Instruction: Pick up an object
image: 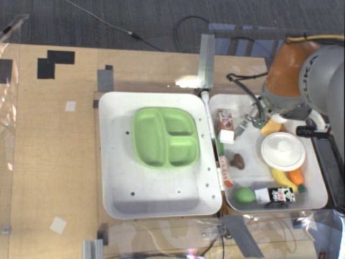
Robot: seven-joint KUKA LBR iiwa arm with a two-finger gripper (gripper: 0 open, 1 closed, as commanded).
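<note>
My gripper (243, 126) reaches into the right bin (321, 196) from the upper right, its tip low over the bin floor. It ends just right of a brown and white carton (225, 118) and a small white block (226, 136). A yellow and orange bottle (271, 126) lies right beside the gripper's body. A white bowl (283, 150) stands below it. Nothing can be seen held at the tip.
The right bin also holds a brown lump (237, 161), a banana (282, 177), a carrot (297, 177), a green ball (245, 195), a cow-patterned carton (278, 195) and a red packet (223, 171). A green divided plate (165, 137) lies in the left bin (121, 198).
</note>
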